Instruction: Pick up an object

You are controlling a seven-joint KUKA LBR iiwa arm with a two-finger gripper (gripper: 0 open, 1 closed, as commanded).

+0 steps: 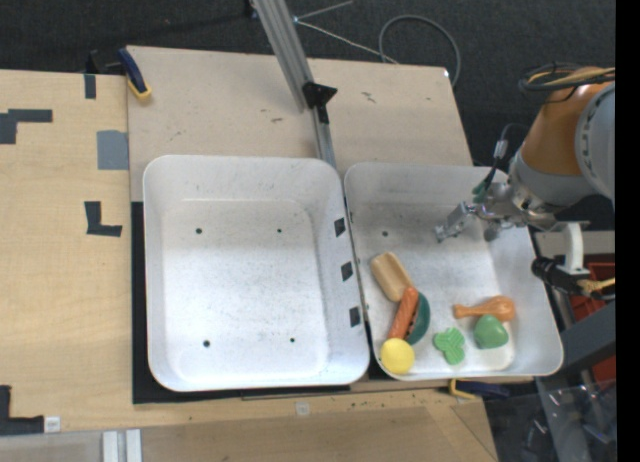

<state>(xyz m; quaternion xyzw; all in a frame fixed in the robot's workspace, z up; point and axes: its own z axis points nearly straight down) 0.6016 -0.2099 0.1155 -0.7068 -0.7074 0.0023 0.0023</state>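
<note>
Two shallow white bins side by side: left bin [245,270] well away from the gripper, right bin [420,195] directly under it. Grey KUKA arm [570,145] with orange band reaching in from the right edge, wrist over the right bin's upper right part.

Gripper [452,225] hanging over bare bin floor, pointing toward the bins' shared wall. Fingers too small and dark to read; cannot tell how far open. Nothing visibly between them, so no hold claimed.

All objects clustered toward the near edge of the right bin, below the gripper in the view, none under it. Key relation for the coming move: nearest candidate lies down and slightly toward the left bin from the gripper.

Largest to smallest:
- Tan bread-like block [391,275]: nearest the gripper, long axis slanted, upper end toward the shared wall, pale brown, rounded edges. Likely easiest pick, judged by closeness and clear sides.
- Orange carrot-like stick [404,312]: just beyond the block, touching a dark green piece [420,318] beside it, long axis near vertical in the view.
- Orange drumstick-like piece [487,309]: off to the arm side, long axis roughly horizontal.
- Green pepper-like lump [490,332]: just beneath the drumstick, touching or nearly so.
- Yellow lemon-like ball [397,355]: farthest, at the near rim.
- Light green leafy bit [450,344]: between ball and pepper.

Risk: carrot and dark green piece crowded, fingers could catch both.
</note>
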